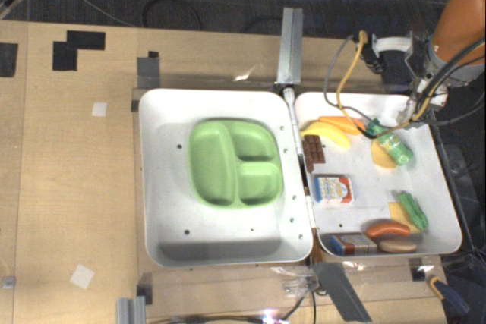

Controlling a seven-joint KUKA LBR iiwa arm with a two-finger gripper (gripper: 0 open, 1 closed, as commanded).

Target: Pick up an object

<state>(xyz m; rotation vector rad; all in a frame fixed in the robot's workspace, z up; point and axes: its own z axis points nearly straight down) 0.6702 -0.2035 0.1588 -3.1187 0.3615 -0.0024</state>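
The right bin (444, 186) holds several small items: a banana (332, 129), a brown chocolate bar (314, 150), a yellow lemon-like piece (381, 155) with a green bottle (396, 149) against it, a white carton (332, 189), a green vegetable (414, 210) and a hot dog (391, 232). The arm comes in at the top right with its orange band (463, 15). My gripper (411, 107) hangs over the bin's far right corner, just above and right of the green bottle, among cables. I see nothing held in it.
In the left bin (163, 231) lies a green divided plate (234, 162). A metal post (289, 49) stands behind the seam between the bins. A yellow cable (342, 76) loops over the right bin's back edge. Wooden bench spreads to the left.
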